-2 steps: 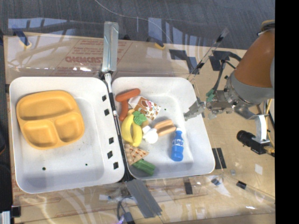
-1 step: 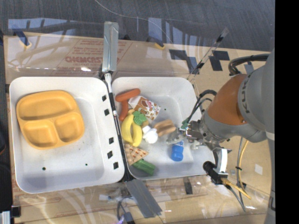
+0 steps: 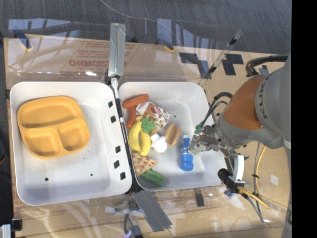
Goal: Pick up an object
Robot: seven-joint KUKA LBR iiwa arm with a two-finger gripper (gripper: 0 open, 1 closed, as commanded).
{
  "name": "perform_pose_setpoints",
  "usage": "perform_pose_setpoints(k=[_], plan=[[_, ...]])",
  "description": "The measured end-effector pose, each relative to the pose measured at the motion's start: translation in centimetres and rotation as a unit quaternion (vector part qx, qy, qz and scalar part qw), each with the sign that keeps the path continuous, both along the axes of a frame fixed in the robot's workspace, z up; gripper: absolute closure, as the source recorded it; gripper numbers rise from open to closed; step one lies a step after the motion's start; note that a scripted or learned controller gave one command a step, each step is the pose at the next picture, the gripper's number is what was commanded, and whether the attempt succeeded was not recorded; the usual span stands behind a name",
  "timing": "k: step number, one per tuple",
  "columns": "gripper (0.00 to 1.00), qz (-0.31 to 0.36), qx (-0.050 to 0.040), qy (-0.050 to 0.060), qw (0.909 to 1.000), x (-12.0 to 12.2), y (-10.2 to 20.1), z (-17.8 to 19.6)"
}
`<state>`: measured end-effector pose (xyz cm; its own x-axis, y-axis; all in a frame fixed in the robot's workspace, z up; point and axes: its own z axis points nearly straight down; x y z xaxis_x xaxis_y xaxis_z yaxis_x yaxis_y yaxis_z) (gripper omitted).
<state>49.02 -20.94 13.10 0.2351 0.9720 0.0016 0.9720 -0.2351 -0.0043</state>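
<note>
even, fairly bright overhead light, with soft shadows only close under the gripper [image 3: 194, 145]. pale glare streaks cross the clear panel [image 3: 163, 53] beyond the gripper and the bench front nearer than it. focus is slightly soft throughout.

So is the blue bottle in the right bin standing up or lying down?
Lying down. The blue bottle rests on its side on the floor of the right bin, its full length showing, beside the gripper.

Left bin [image 3: 69, 182] just has a yellow divided tray [image 3: 52, 125]. Right bin [image 3: 198, 95] has toy food piled up, with the gripper [image 3: 194, 147] right over a blue bottle [image 3: 186, 155].
</note>
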Motion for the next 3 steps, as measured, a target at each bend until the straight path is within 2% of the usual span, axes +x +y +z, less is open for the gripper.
perform_pose_setpoints(k=[1, 2, 3], plan=[[0.0, 0.001, 0.0, 0.001, 1.0, 0.0, 0.0, -0.1], [0.0, -0.07, -0.0001, 0.0, 0.9976, -0.4, 6.0, -3.9], [1.0, -0.069, 0.0001, 0.001, 0.9976, -0.4, 5.9, -3.0]])
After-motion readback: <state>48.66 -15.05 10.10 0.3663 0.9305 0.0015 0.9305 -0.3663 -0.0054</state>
